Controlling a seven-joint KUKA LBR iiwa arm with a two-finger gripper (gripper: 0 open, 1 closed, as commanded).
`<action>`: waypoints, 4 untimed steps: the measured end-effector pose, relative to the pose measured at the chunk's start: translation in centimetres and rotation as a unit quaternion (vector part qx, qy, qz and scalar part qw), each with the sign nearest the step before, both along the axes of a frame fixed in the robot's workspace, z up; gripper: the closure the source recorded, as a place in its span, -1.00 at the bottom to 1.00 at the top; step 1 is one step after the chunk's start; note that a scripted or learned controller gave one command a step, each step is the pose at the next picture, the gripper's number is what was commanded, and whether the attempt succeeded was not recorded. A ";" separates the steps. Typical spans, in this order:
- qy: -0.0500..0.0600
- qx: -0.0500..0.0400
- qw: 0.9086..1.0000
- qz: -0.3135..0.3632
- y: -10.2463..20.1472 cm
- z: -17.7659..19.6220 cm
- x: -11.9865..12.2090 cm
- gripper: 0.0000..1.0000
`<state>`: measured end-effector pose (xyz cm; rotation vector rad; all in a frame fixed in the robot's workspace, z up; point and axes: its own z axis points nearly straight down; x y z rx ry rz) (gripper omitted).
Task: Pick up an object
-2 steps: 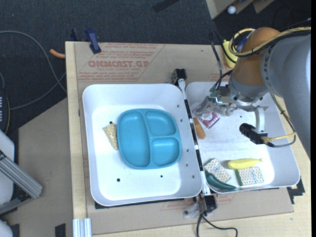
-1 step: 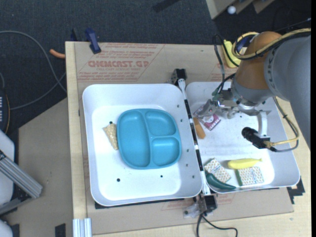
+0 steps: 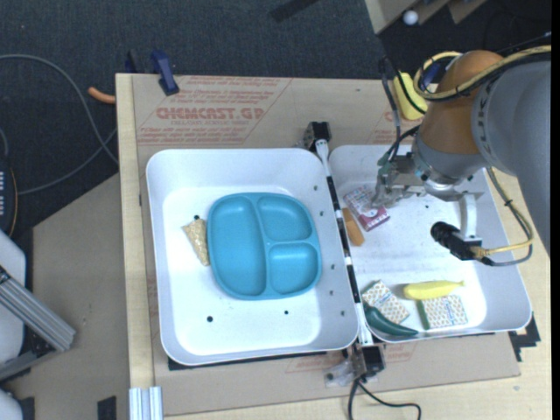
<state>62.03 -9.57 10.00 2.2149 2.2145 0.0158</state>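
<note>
floor (image 3: 219, 24): dark carpet | bench (image 3: 131, 234): tan board | cable (image 3: 61, 121): left

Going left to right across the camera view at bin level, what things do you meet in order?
Tan sponge-like piece → blue divided plate in the left bin → orange stick by the divider → pink packet → gripper → yellow banana in the right bin.

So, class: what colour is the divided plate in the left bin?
Light blue plastic divided plate, seen in the camera view.
</note>
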 end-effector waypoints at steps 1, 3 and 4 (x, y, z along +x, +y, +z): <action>0.000 0.000 1.000 0.000 0.0 0.0 0.0 -1.00; 0.003 0.001 1.000 0.001 -0.3 -1.1 0.2 -1.00; 0.003 -0.001 1.000 0.000 0.1 -1.2 0.4 -1.00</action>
